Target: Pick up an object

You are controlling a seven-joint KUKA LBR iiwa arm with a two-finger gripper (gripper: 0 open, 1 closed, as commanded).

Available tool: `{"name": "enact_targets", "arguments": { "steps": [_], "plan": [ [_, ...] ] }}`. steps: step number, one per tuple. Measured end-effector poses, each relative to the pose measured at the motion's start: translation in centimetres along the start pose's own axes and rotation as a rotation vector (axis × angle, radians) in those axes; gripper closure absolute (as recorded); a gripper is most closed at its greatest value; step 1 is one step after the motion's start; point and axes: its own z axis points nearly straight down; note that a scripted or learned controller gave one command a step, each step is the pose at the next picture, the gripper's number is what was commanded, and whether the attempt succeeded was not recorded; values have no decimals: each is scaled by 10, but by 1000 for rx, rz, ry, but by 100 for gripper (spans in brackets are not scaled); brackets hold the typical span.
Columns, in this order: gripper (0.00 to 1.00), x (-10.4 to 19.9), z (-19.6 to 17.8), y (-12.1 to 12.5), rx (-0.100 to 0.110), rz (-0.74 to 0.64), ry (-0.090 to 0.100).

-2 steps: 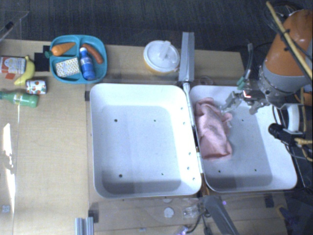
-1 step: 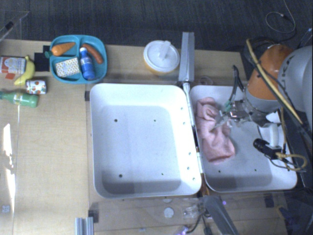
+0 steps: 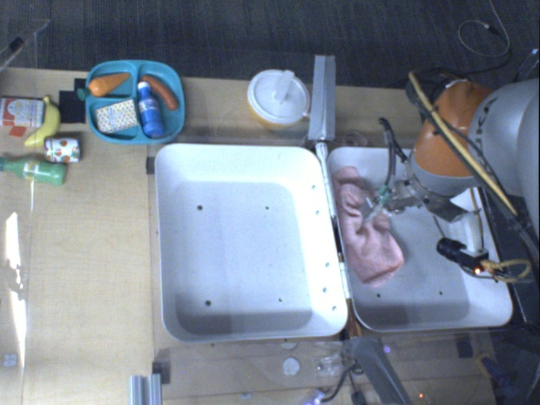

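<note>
Along the right bin's (image 3: 439,310) left wall, the pink cloth (image 3: 364,230) lies lengthwise, top to bottom.

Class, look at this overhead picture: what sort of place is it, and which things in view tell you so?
Probably a robotics lab set up for grasping trials. A grey arm reaches over two white bins on a bench, its gripper at a pink cloth, and toy food fills a blue tray nearby.

Cloth (image 3: 366,234) in right bin (image 3: 439,306), beside left bin (image 3: 245,243)
</note>
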Motion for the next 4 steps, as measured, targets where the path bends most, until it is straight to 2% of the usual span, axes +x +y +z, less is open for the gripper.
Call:
{"name": "enact_targets", "arguments": {
  "steps": [1,2,3,4],
  "plan": [
    [100,2,-10,3,-3,-1,5],
    [0,1,-10,2,-2,-1,3],
    [0,11,-1,-17,-5,-107,0],
    [0,11,-1,-17,-5,-107,0]
  ]
}}
